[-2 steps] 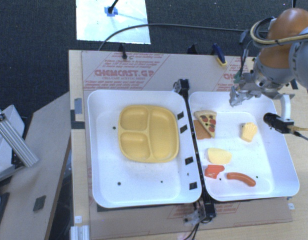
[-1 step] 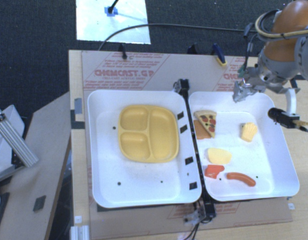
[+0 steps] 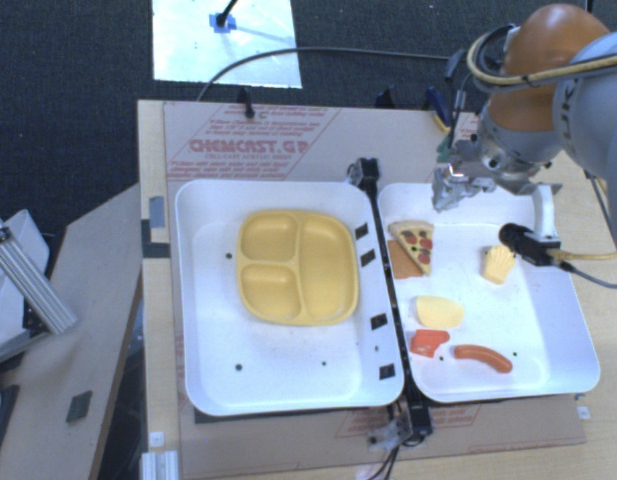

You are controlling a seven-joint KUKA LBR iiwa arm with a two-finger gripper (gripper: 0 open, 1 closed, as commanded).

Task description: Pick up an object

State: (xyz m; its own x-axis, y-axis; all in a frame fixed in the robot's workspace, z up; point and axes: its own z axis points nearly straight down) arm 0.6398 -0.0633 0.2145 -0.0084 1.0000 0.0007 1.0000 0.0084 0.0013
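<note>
Left bin (image 3: 203, 298) holds a yellow plate (image 3: 293, 266); right bin (image 3: 573, 343) holds pizza slice (image 3: 412, 244), cheese (image 3: 497, 264), sausage (image 3: 482, 357). The tool (image 3: 450, 194) hangs over the right bin's upper edge.

Your arm (image 3: 578, 98) enters from the right side at the far end of the scene, its grey links bending toward the left. The orange band (image 3: 548, 43) sits above the wrist, at the upper right, rounded and facing you. Below it the wrist angles down and to the left, ending in the gripper (image 3: 450, 190), which points downward at the far-left end of the arm. Its metallic tip is too small and blurred for you to read its state. Yellow and black cables (image 3: 498, 53) loop around the wrist housing.
</note>
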